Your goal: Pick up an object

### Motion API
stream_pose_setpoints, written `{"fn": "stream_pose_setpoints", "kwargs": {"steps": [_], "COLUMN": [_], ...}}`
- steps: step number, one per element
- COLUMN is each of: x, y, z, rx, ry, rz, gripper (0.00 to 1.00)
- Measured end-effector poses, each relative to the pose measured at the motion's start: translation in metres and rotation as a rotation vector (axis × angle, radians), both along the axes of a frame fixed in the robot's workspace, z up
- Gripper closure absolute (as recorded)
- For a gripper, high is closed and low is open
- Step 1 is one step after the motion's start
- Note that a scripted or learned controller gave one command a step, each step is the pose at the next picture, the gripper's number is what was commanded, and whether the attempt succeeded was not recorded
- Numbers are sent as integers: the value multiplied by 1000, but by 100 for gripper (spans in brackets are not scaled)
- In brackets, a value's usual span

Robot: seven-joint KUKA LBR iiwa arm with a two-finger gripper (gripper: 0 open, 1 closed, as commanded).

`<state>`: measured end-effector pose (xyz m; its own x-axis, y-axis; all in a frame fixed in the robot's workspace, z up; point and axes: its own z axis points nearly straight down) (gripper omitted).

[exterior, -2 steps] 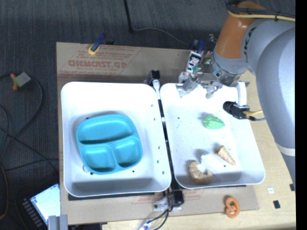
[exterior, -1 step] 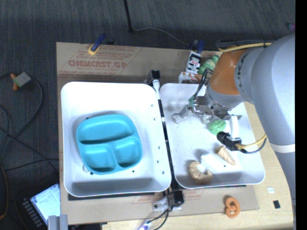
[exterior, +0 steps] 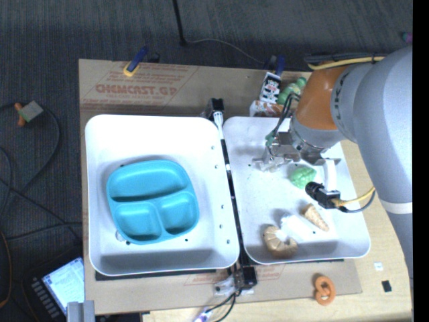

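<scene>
Camera view has the likeliest target, a small green object (exterior: 302,176), lying on the floor of the right bin (exterior: 348,247), just below and beside the gripper (exterior: 278,154). Whether the gripper is open or closed cannot be told from this angle, and nothing is seen caught in it, so I judge the pick not yet made.

Further from the green object, toward the bin's near wall, lie a cone-shaped shell-like piece (exterior: 315,216), a white lump (exterior: 293,225) and a tan ring-shaped piece (exterior: 277,240) (the last two touching). They are scattered loosely, presumably so a program can try any of them.

The arm (exterior: 375,113) leans in over the bin's far right corner, its orange band (exterior: 315,102) above the wrist, which keeps the green object in plain sight.

Across the divider from the green object, the left bin (exterior: 100,133) holds a blue compartment tray (exterior: 153,200), lying flat.
</scene>
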<state>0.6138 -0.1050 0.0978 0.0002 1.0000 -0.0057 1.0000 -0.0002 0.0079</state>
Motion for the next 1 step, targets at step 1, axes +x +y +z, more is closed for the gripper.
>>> {"fn": "stream_pose_setpoints", "kwargs": {"steps": [1], "x": [-121], "y": [40], "z": [87], "rx": [6], "ry": [9], "rz": [0], "gripper": [100]}}
